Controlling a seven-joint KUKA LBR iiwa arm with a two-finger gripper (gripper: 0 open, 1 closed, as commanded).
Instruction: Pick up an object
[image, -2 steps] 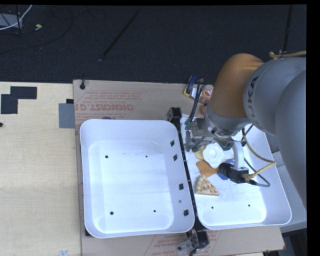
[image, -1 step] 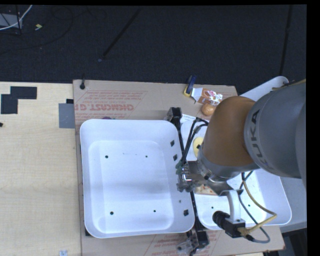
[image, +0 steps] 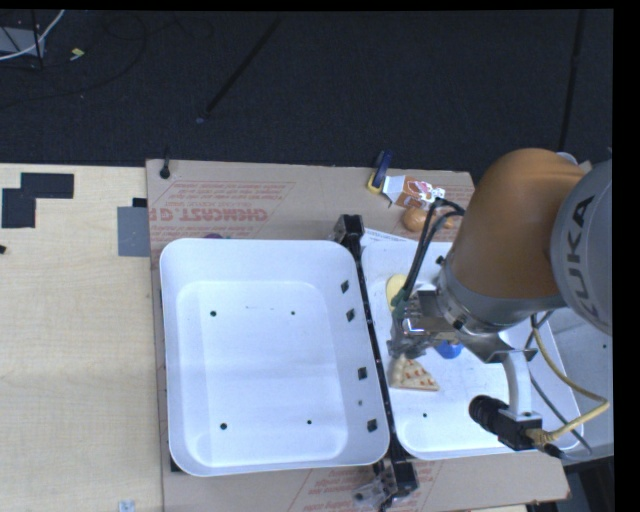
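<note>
arm (image: 520, 240) bent down over right bin (image: 440, 440), gripper (image: 408, 340) above pizza slice (image: 414, 376).

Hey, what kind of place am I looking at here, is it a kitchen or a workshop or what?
Most likely a robotics lab set up for grasping trials, not a kitchen. A KUKA arm reaches over two shallow white bins clamped on a cardboard-covered bench, small toy-like items such as a pizza slice lie in one, and loose cables trail behind.
</note>
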